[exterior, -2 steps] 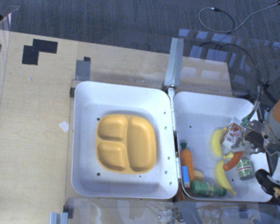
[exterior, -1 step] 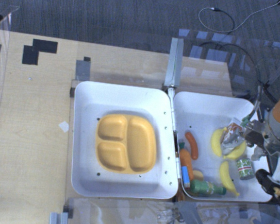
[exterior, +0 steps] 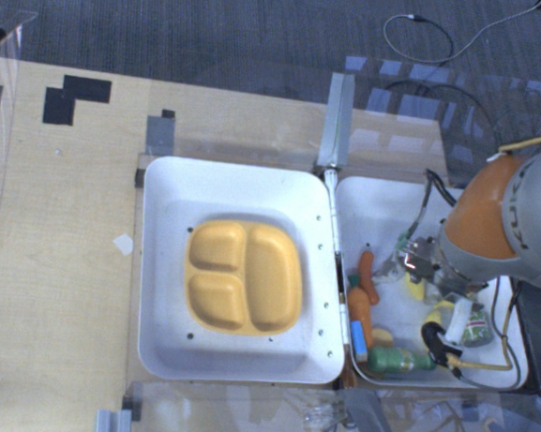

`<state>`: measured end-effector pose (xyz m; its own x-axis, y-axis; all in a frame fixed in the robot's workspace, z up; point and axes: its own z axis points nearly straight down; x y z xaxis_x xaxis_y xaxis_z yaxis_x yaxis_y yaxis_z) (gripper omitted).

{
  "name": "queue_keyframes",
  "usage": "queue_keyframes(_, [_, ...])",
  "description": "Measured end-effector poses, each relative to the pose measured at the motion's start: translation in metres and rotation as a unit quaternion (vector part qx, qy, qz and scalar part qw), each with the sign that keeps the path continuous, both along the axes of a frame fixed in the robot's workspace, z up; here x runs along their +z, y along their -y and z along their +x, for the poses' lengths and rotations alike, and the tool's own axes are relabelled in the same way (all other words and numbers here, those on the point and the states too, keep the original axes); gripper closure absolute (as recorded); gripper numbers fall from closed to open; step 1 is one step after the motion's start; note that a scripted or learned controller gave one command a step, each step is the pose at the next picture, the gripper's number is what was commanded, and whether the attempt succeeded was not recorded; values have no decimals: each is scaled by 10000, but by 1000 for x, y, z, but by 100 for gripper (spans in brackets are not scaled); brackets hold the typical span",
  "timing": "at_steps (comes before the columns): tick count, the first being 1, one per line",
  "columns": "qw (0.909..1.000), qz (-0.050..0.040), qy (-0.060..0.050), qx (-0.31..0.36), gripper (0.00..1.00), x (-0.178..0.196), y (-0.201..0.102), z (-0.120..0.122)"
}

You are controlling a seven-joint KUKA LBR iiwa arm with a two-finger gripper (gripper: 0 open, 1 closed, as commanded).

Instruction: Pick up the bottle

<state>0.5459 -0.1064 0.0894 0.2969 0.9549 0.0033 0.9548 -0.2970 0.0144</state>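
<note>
From above, the grey arm with its orange band point(exterior: 482, 215) hung low over the right shallow white bin point(exterior: 384, 206), its gripper point(exterior: 426, 271) hidden so its grip could not be told, while the green plastic bottle point(exterior: 399, 360) lay on its side near that bin's front wall, beside an orange carrot-shaped toy point(exterior: 364, 303), and the left white bin point(exterior: 164, 248) held a yellow divided plastic tray point(exterior: 244, 276).

Pale wooden bench point(exterior: 50, 266), perhaps grey carpet point(exterior: 193, 25)
</note>
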Motion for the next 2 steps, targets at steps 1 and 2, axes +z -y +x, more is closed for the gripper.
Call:
queue_keyframes(1, [9958, -4, -35, 916, 0, -2, -24, 104])
queue_keyframes(2, [9997, -5, -36, 242, 0, 25, 29, 122])
